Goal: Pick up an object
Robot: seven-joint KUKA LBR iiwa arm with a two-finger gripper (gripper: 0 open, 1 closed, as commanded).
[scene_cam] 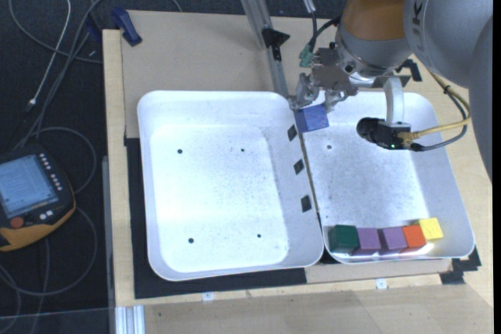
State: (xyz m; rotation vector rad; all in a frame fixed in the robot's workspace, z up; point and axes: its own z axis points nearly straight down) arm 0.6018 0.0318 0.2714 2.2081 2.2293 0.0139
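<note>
In the camera view, the end effector (pixel 315 99) hangs over the far left corner of the right bin (pixel 446 192), close to the ridge where the 2 bins meet. A blue block (pixel 314 118) sits directly under it, and the 2 fingers appear to be pinching that block at its top edge; the block looks tilted and seems clear of the bin floor, though the slanted view makes the gap hard to judge. The left bin (pixel 156 168) lies just beside it. Along the near wall of the right bin, 5 more blocks stand in a row, touching: a green block (pixel 342 237), 2 purple blocks (pixel 380 238), an orange block (pixel 412 235) and a yellow block (pixel 431 228).

The step in hand looks like the lift after the grasp. To do it well, the arm should rise straight and slowly, since the grip seems to catch only the upper part of the block and a sideways jerk could twist it loose. It should also stay off the bin ridge while climbing, so the block's low corner does not snag there.
</note>
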